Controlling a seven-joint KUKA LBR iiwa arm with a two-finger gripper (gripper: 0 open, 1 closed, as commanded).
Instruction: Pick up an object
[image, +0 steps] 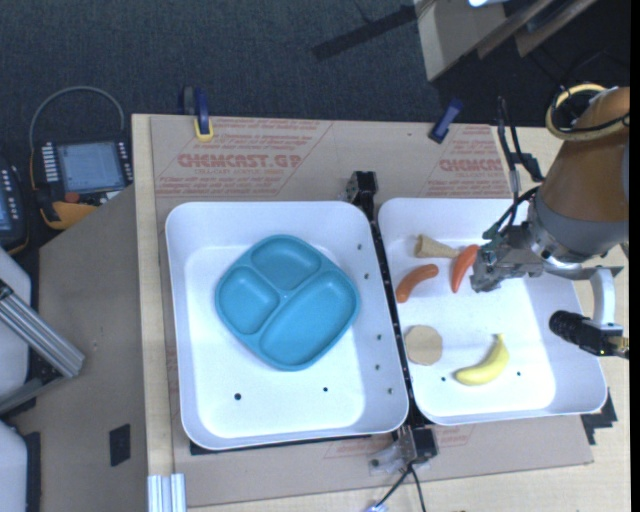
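A blue plate (287, 301) lay in a white bin (190, 240), beside a yellow banana (482, 365) and orange sausages (416, 281)

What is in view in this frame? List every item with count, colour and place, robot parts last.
Bins: 2, white, side by side on the bench.
Divided plate: 1, blue, in the left bin.
Sausages: 2, orange-red, upper part of the right bin, one beside the gripper.
Cone-shaped piece: 1, tan, top of the right bin.
Round disc: 1, tan, right bin, near its left wall.
Banana: 1, yellow, lower right bin.
Clamps: 2, blue, top edge of the board.
Arm: 1, grey with orange band, from the right.
Gripper: 1, dark, over the right bin.
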